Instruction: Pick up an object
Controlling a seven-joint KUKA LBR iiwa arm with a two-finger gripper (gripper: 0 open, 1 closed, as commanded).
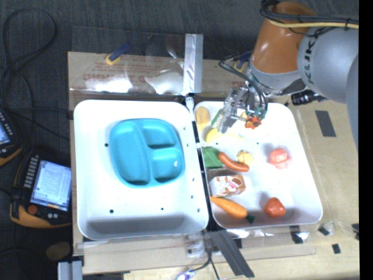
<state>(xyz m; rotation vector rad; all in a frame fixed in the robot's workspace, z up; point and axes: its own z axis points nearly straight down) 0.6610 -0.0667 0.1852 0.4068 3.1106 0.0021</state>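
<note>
Hovering over the far end of the right bin [303, 156], the gripper [236, 112] hangs above a jumble of toy food.

In the camera view, I cannot tell how its jaws stand. A yellow banana [203, 119] lies at its nine o'clock, just beside; a sausage [233, 161] sits at six o'clock, near; a pink ball [279, 157] at four o'clock, apart; a carrot [228, 207] and a red tomato [274, 207] lie well apart, toward six o'clock. The left bin [87, 156] holds a blue tray [145, 150].
</note>
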